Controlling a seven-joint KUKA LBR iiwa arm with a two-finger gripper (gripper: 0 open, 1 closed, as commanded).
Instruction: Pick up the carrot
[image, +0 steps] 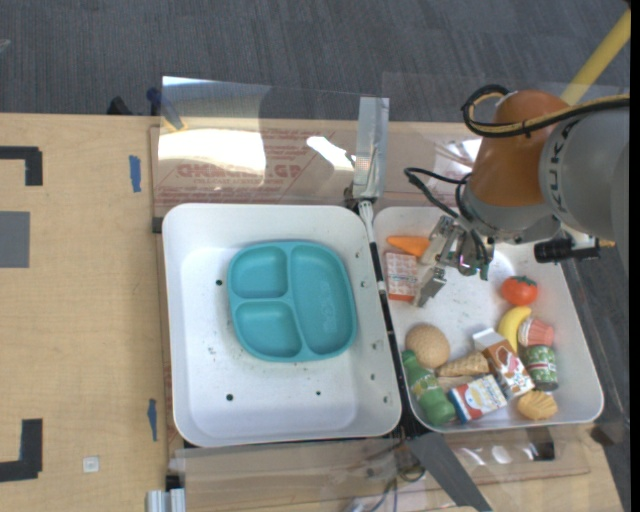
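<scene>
— Is any wording being made out anywhere?

— Faint red lettering is being shown on the clear plastic sheet (225, 170) at twelve o'clock from the left bin (190, 300), but it is too blurred to be read.

— And on the packets?

— Printing is being shown on the small carton (478, 398) at six o'clock in the right bin (585, 400) and on the red-and-white packet (400, 274) at nine o'clock; nothing is being made legible.

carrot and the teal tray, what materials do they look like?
Carrot: likely toy plastic, smooth uniform orange, no visible texture; too small to be sure.
Teal tray: looks like moulded plastic, semi-matte, with rounded compartment walls and soft highlights on the rim.
</scene>
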